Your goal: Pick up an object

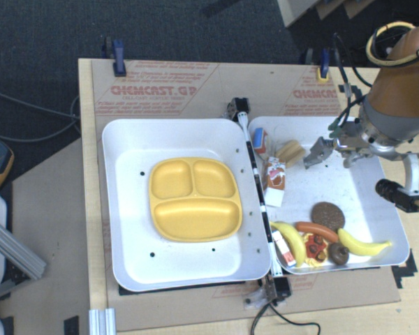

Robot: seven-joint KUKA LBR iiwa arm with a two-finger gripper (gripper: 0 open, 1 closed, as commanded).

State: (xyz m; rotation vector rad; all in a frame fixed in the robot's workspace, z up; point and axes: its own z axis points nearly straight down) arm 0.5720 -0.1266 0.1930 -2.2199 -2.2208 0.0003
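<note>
My gripper (335,153) hangs over the far part of the right bin (373,187), open, with nothing between its fingers. One finger (317,154) points toward a tan bread-like piece (290,151) just to its left, without touching it. Nearer the front lie a brown round cookie (327,215), a sausage (314,229), two bananas (364,243) (291,239), a red-topped food piece (315,247) and a dark donut (338,255). A red and white carton (274,180) and a small bottle (258,142) lie along the bin's left wall.
The left bin (126,187) holds a yellow divided plate (195,199). A black part of the arm (398,194) juts over the right bin's right edge. Bare white floor (321,187) shows in the middle of the right bin.
</note>
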